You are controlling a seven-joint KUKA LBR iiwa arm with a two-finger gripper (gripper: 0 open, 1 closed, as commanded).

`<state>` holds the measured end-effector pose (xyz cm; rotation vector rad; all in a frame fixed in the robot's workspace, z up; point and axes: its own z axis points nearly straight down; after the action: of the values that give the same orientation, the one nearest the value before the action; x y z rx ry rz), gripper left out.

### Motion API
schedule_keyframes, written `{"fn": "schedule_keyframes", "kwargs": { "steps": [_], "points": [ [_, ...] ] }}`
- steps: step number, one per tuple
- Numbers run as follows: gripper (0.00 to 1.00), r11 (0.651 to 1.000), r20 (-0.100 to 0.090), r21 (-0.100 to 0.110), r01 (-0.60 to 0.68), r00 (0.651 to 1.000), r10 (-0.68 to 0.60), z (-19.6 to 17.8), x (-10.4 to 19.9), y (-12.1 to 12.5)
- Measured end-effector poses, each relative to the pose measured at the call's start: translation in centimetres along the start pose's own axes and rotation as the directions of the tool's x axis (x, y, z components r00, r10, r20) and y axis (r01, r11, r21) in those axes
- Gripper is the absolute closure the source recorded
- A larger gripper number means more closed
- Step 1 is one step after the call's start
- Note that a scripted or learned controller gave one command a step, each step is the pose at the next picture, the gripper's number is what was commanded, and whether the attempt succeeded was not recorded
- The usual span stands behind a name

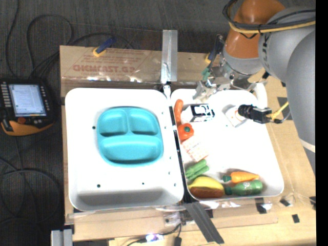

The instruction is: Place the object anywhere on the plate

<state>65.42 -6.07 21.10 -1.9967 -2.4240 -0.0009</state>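
A light blue plate (130,135) with three compartments lies in the left bin (82,188). In the right bin (256,152) lie toy foods: an orange carrot (178,110) against the left wall, and a red tomato (185,131) just below it. Along the front are green beans (196,168), a yellow and brown piece (206,186), a second carrot (243,177) and a green vegetable (246,187). My gripper (202,109) hangs over the back left of the right bin, just right of the upright carrot and above the tomato. Nothing shows in its grasp.
A white card (196,148) lies in the right bin below the tomato. A white and black fitting (246,112) sticks out beside the wrist. A tablet (24,101) lies on the floor at the left. Cardboard (113,65) lies behind the bins.
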Motion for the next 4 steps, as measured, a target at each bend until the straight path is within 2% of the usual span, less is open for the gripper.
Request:
{"fn": "schedule_keyframes", "kwargs": {
  "steps": [1,2,3,4],
  "points": [
    [1.00,1.000,0.001,0.001,-0.003,1.000,0.003,-1.0,8.6,-0.9],
    [1.00,0.999,0.003,0.003,0.049,0.999,-0.049,2.8,9.0,-1.2],
    [1.00,1.000,0.001,0.004,-0.003,1.000,0.003,2.9,13.2,-8.8],
    [1.00,0.999,0.001,0.002,0.048,0.999,-0.048,0.7,13.6,-1.9]
  ]
}}
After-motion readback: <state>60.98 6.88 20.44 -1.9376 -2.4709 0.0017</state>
